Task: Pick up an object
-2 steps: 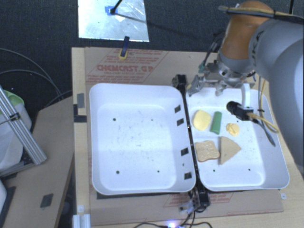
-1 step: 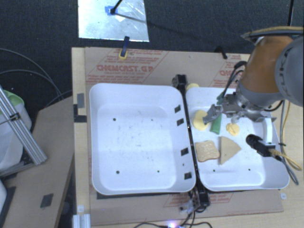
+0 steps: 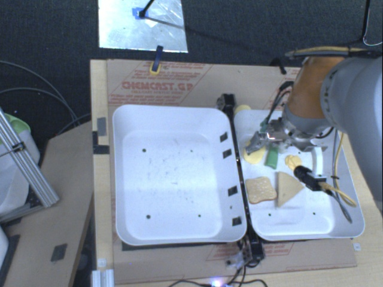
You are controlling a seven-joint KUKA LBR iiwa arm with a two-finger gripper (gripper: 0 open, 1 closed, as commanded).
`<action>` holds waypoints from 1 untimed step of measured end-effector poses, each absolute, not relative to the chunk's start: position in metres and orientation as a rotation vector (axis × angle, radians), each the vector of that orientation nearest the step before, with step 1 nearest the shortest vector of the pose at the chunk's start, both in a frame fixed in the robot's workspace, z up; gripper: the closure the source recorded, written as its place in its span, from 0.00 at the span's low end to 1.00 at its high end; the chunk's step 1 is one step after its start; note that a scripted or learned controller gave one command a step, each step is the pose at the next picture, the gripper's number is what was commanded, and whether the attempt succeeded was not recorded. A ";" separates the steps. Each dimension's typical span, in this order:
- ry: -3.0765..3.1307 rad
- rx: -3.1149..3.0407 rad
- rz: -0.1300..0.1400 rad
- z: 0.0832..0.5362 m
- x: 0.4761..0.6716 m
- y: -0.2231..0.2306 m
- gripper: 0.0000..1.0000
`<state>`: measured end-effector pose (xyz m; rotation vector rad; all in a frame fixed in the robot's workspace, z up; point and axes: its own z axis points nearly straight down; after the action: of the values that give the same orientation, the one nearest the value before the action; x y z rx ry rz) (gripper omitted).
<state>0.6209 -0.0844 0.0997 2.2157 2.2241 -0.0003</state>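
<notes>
The end effector [image 3: 261, 141] hangs low over the upper left of the right bin [image 3: 344, 223], just above a yellow piece [image 3: 256, 156] and a green block [image 3: 272, 158]; its opening cannot be determined. The green block looks small, light and rigid, probably smooth plastic. Its long axis runs roughly up-down in the view, so grip across its short sides.

One fixed camera, high above the surface [image 3: 197, 76], looked down at a slant.

It faced toward twelve o'clock, far enough back to take in both white bins whole: the left bin [image 3: 173, 115] near centre, the right bin [image 3: 341, 226] toward four o'clock. The arm [image 3: 341, 94] entered from three o'clock, and dark floor [image 3: 48, 23] lay along the top.
</notes>
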 end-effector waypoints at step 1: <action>2.222 2.217 0.005 0.115 0.621 -0.084 1.00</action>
<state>0.6208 -0.0836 0.1147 2.2166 2.2218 0.0051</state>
